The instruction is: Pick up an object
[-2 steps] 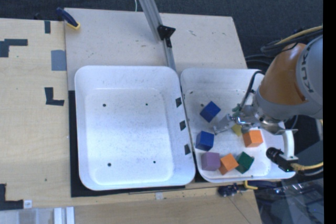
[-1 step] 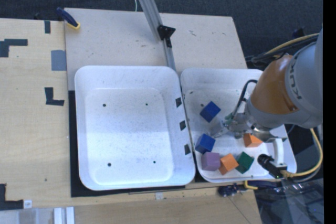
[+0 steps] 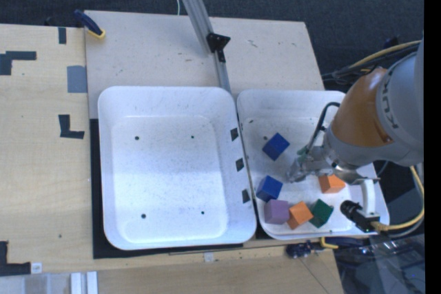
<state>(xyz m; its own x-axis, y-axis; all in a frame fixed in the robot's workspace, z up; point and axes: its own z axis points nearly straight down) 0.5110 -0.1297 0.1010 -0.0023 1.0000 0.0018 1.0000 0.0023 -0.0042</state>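
the arm (image 3: 375, 117) reaches in from the right and hangs low over the right bin (image 3: 289, 103), with the claw (image 3: 301, 170) down among the blocks. i cannot tell how far open the claw is, and no block shows in it, so nothing counts as held.

the things to pick are 6 blocks, all in the right bin. a blue block (image 3: 275, 146) sits alone toward the middle, just up and left of the claw. a second blue block (image 3: 269, 187) lies below it, near the wall shared with the left bin (image 3: 169, 96). a purple block (image 3: 277, 211), an orange block (image 3: 300, 214) and a green block (image 3: 320, 213) crowd together along the near wall, looking as if they touch. another orange block (image 3: 331, 183) lies just right of the claw, partly under the wrist.

to do this step well, i judge the lone upper blue block the best target: it has bare floor on every side, so the claw can straddle it squarely and come straight down. the row of 3 by the near wall is a poor choice, since a neighbour would likely be nudged or pinched.

for room, the bin floor between the 2 blue blocks is open, and the far half of the right bin is bare. the tight spots are the near wall and the shared wall, so the lift should go straight up before any sideways travel.
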